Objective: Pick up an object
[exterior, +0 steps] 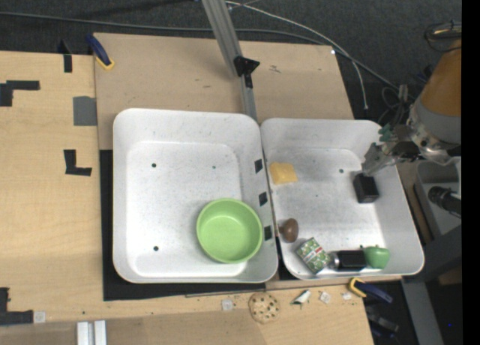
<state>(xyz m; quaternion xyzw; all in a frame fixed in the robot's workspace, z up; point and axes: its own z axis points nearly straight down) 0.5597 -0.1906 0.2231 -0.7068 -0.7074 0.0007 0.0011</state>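
Left bin (135,148): floor lay open except the green bowl (229,230) in its near right corner.
Right bin (315,137): middle and far part lay open.
Right bin, left side: yellow piece (283,173) and brown ball (288,228) stood by the wall.
Right bin, near edge: green packet (313,254) and black bottle (360,259) crowded it.
Right bin, right side: black block (365,187) lay just beside the gripper (375,157).
Far side: a slanted pole (225,28) crossed above the surface (45,208).

two white bins (187,130), one green bowl (229,230) (left bin), one cookie (261,307)
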